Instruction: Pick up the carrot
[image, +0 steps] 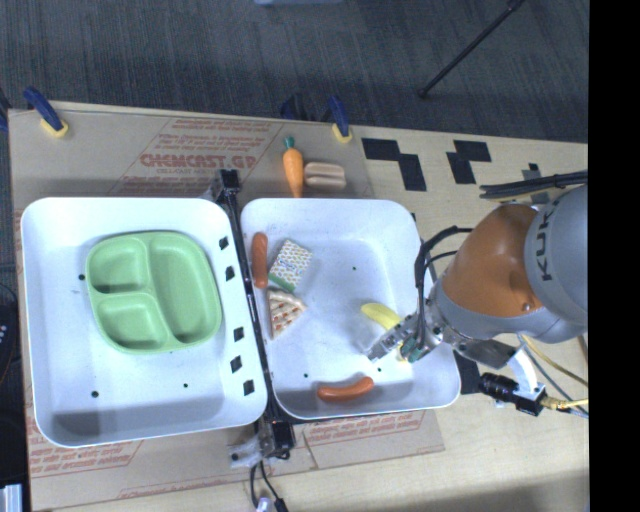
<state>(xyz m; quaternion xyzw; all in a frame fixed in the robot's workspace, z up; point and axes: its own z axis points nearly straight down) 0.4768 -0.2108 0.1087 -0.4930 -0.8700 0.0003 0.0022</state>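
The end effector (398, 343) is seen at the right bin's (330, 212) right edge, its fingertips blurred and their spacing not made out. The arm (520, 270) is cut off by the picture's right side. The print on the small packet (291, 262) is too small to read.

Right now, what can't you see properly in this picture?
- Pincer: too small and blurred in the camera view to tell how it stands by the banana.
- Arm: cut off by the right edge.
- Carrot: lies outside the right bin, above its top rim; its green tip is too small to read.
- Patterned pieces in the right bin: too blurred to name.
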